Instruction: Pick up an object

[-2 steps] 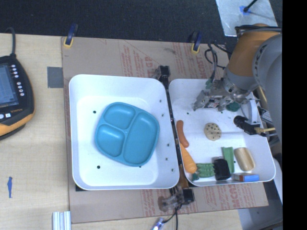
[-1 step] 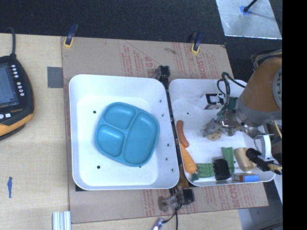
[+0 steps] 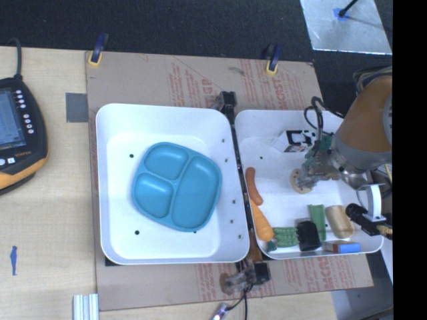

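The arm reaches in from the right, and my gripper is low over the middle of the right bin. A small round tan object lies directly at its tip, partly covered by it. Along the right bin's left wall lie a red-brown sausage and an orange carrot. Near the front wall sit a green block, a black object, a green piece, a tan bread-like piece and a blue-and-orange marker.
The left bin holds a blue divided plate. A black-and-white tag lies at the back of the right bin. A handheld pendant rests on the bench at far left. Clamps hold the cardboard's far edge.
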Tool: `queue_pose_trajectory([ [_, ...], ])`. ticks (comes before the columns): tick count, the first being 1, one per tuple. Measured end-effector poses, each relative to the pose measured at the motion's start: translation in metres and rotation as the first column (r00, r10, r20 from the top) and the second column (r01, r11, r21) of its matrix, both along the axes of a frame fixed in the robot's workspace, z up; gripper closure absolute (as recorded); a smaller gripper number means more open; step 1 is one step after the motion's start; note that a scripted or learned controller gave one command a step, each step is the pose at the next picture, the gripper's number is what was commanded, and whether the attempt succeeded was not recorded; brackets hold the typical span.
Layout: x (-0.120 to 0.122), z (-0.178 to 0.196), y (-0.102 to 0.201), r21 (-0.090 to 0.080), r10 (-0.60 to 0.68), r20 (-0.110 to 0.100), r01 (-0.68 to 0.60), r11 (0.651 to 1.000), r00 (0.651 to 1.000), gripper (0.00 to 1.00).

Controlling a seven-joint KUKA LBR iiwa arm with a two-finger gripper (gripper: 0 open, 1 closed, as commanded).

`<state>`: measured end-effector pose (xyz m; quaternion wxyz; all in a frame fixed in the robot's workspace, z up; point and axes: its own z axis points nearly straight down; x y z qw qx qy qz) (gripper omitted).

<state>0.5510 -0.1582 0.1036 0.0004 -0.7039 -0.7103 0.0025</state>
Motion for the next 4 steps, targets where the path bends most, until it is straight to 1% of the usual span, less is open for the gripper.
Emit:
queue_pose_trajectory([
  [1, -0.014, 0.102, -0.055, 0.001, -0.007, 0.004, 0.007, 1.000, 1.000, 1.00],
  [2, -0.014, 0.101, -0.054, 0.002, -0.006, 0.003, 0.006, 1.000, 1.000, 0.00],
  [3, 0.038, -0.011, -0.053, 0.002, -0.005, 0.004, 0.005, 1.000, 1.000, 0.00],
  [4, 0.100, -0.006, -0.038, 0.006, -0.004, -0.026, 0.004, 1.000, 1.000, 0.00],
])
